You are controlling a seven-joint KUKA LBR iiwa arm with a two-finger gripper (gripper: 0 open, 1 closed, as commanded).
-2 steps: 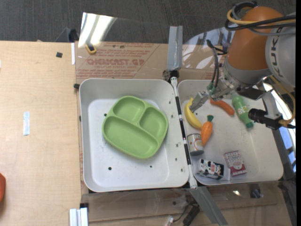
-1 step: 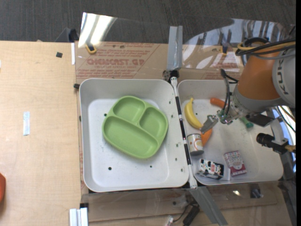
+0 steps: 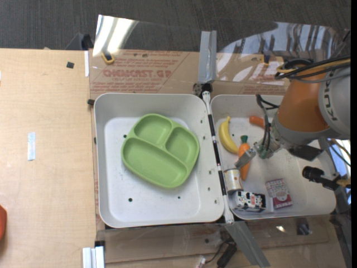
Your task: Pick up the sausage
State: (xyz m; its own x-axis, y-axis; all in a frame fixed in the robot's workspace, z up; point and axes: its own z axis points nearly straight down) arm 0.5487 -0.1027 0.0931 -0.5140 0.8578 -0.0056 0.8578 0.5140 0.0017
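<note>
Orange band of the arm point(image 3: 301, 108) sits highest over the bench and so closest to the lens, covering the upper right part of the right bin point(image 3: 312, 205). Below and left of it, the gripper point(image 3: 248, 156) hangs low near the middle of that bin. Its tip overlaps the carrot point(image 3: 244, 148) in this view. Cannot tell whether it is spread wide or closed narrow; nothing is visibly held.

Sausage point(image 3: 256, 120): taken to be the short orange-red piece near the bin's upper wall, right of the banana point(image 3: 226, 135). Its right end is hidden behind the arm. The visible part runs roughly left to right across the frame, dipping slightly toward the right.

Key relation: the sausage lies up-frame of the gripper, a touch to the right, near but apart from it. The carrot's green top lies between the two. The gripper is currently over the wrong orange item.

Judgement: no grasp yet. The next move calls for a shift toward the frame's top, then closing across the short axis.

Risk: carrot and sausage are close in colour, and the banana is just beside.

Left bin point(image 3: 111, 205) carries a green divided plate point(image 3: 160, 149).
</note>
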